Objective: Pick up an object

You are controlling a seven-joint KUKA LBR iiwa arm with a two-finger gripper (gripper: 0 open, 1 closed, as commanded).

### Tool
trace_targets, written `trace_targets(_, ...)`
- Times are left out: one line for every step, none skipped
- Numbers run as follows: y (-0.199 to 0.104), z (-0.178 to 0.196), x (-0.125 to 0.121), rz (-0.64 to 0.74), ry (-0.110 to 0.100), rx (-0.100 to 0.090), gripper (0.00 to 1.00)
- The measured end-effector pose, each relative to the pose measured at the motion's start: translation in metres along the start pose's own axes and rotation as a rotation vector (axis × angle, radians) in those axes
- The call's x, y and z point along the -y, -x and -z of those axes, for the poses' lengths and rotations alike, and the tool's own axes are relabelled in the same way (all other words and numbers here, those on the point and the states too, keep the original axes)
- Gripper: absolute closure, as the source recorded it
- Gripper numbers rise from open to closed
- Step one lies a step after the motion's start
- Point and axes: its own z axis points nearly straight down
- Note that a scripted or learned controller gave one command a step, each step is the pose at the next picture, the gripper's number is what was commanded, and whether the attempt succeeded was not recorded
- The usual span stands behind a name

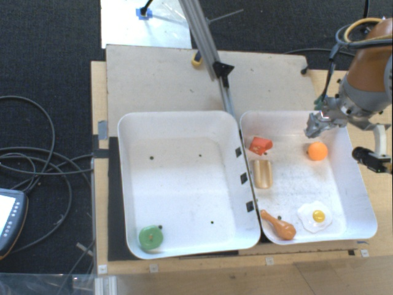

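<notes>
Gripper (317, 126) at right bin's (353, 171) 1 o'clock corner, just above orange ball (317, 151); finger spread too small to tell. Arm cut off right.

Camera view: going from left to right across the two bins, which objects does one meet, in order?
Green disc → red block → tan block → chicken drumstick → orange ball and fried egg, level with each other.
</notes>
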Motion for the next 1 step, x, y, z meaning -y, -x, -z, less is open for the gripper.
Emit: trace_targets(-0.0006,0.0656,-0.0011,0.001,0.003,0.002,1.00)
